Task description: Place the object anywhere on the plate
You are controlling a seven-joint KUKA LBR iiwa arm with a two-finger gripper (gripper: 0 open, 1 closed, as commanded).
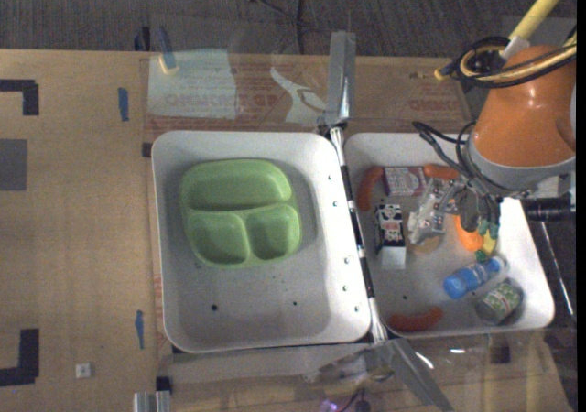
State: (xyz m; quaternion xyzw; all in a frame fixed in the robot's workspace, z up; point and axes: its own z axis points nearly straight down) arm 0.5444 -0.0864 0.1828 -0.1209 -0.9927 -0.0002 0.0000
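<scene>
Over the right-hand white bin [540, 296] the grey arm with its orange band [529, 113] is seen, its upper part cut off by the picture's edge. Below the band the metal two-finger gripper [438, 216] is reached down among the bin's contents, and glare and clutter blur it so much that it cannot be told whether anything is gripped or how it is set. Beside it lie a small black-and-white milk carton [391, 223], a purple-topped packet [404, 180] and an orange sausage-shaped toy [369, 187]. A second sausage [416, 319] rests near the front wall. A blue bottle [472, 277] and a dark tin can [499, 301] lie in the front right corner. Small orange and green pieces [476, 238] are partly hidden by the wrist. The green three-compartment plastic plate [240, 211] sits in the left white bin [265, 323], well apart from the objects.
</scene>
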